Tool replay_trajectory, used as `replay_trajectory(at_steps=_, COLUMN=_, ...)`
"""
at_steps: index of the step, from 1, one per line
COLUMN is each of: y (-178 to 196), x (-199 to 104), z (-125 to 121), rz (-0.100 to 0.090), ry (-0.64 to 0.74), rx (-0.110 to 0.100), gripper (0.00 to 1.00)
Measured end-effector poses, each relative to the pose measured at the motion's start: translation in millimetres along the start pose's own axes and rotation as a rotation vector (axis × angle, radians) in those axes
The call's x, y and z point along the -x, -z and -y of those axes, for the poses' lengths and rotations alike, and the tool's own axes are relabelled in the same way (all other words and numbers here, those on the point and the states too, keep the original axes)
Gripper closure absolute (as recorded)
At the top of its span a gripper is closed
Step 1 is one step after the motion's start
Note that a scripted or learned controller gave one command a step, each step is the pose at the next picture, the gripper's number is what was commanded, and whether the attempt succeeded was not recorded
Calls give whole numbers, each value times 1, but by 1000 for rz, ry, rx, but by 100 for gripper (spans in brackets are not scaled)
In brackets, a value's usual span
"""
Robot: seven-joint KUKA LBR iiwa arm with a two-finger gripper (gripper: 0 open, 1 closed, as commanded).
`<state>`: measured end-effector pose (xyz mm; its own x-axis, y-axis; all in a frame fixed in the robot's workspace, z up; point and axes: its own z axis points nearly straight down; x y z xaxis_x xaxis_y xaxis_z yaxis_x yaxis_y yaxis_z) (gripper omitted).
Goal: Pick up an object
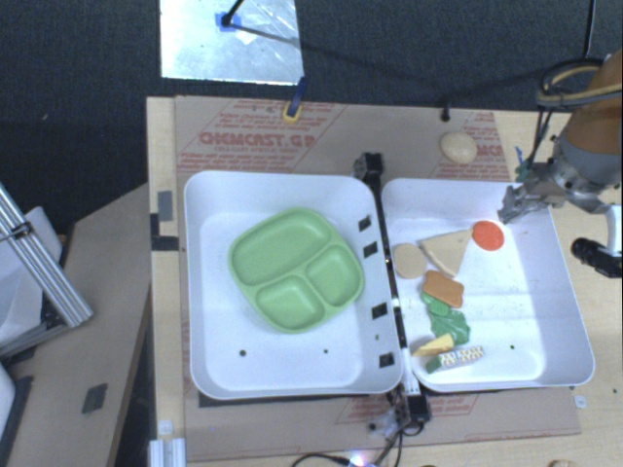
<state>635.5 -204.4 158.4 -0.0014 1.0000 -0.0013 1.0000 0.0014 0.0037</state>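
- Overhead, the gripper (510, 209) hangs at the far right edge of the right bin (565, 309); how its fingers stand I cannot tell, and nothing shows between them.
- Just beside it lies an orange disc (488, 235).
- Nearer the divider sit a tan wedge (447, 251), an orange block (443, 288) and green pieces (449, 317).
- Left bin (209, 261): 1 green divided plate (295, 269).

Arm (592, 139) cut off by the right edge, only the wrist end in frame. Gripper (513, 207) too small and blurry to read. Green item (448, 319) partly under the orange-brown piece (443, 288). Small printed packet (460, 357) markings illegible. Metal frame (34, 270) at left cropped by the edge.
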Motion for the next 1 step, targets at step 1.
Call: replay_trajectory(at_steps=1, y=44, x=1, z=3, rz=0, ry=0, rx=1, gripper=100)
